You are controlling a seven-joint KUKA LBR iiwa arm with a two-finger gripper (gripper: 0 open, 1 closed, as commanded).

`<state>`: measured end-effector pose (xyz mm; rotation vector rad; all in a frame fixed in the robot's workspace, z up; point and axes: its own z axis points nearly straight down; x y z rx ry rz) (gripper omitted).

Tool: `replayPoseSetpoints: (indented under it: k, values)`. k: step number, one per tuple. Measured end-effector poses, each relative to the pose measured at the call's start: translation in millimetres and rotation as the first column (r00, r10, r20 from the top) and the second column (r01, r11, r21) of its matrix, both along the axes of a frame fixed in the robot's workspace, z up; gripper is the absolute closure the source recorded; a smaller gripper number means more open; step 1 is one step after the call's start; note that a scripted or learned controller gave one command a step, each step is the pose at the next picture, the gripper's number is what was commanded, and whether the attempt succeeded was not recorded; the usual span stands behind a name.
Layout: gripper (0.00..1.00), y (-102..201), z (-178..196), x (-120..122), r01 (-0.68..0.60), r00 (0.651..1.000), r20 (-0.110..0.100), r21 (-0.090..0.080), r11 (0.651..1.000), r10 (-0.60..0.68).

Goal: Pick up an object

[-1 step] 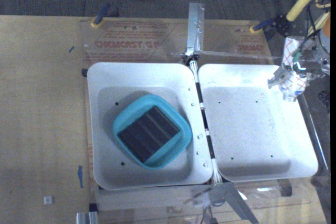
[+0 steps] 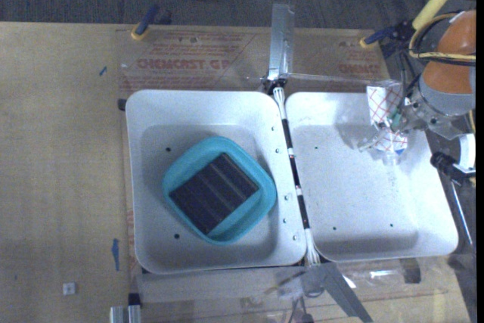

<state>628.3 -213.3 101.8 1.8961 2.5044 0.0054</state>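
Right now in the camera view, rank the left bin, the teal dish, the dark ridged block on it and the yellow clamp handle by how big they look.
1. left bin
2. teal dish
3. dark ridged block
4. yellow clamp handle, smallest

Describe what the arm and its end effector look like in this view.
The arm enters at the right edge: a rounded grey body with an orange band above the wrist. Yellow and dark cables loop beside it. The end effector looks pale and translucent with reddish markings; its finer shape is too blurred to make out.
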Motion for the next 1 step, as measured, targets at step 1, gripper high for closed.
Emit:
replayPoseSetpoints:
  k: [1]
  values:
    - [1.00,-0.1,10.2,0.9,-0.001,1.000,0.003,-0.002,1.000,0.001]
